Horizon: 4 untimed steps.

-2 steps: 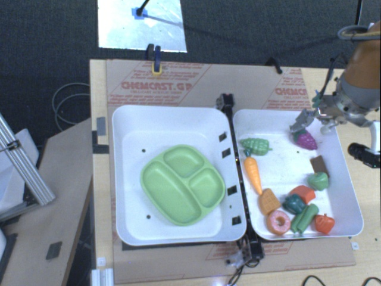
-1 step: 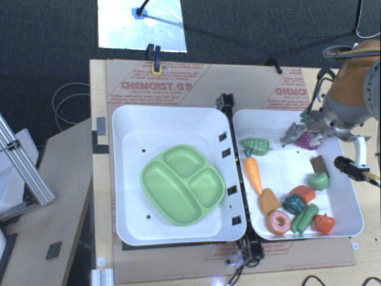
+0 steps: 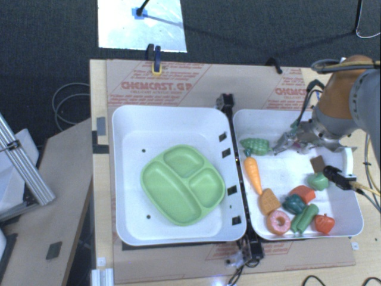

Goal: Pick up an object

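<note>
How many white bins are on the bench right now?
2. The left bin holds a green divided plate; the right bin beside it holds the toy food, with the pincer over its far end.

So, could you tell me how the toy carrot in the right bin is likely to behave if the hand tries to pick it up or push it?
The carrot looks like moulded plastic, so probably stiff and light. Its rounded, tapered body lies flat on the right bin floor, so a sideways push may roll or swing it. The smooth surface could slip from the hand.
</note>
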Each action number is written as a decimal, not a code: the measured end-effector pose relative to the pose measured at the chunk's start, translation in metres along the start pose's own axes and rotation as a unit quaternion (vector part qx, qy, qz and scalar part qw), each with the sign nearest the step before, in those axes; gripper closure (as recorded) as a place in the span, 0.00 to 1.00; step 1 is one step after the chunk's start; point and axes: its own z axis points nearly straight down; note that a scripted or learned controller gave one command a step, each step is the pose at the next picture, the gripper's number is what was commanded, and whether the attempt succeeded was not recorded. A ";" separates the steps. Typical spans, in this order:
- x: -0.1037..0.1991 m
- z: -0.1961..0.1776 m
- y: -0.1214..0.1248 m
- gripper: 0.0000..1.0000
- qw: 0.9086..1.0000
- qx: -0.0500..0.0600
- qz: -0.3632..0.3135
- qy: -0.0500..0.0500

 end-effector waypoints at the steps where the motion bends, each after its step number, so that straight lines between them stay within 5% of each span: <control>1: 0.000 -0.014 0.002 1.00 1.000 -0.003 0.000 -0.001; 4: -0.001 -0.144 -0.002 1.00 1.000 -0.004 -0.001 -0.001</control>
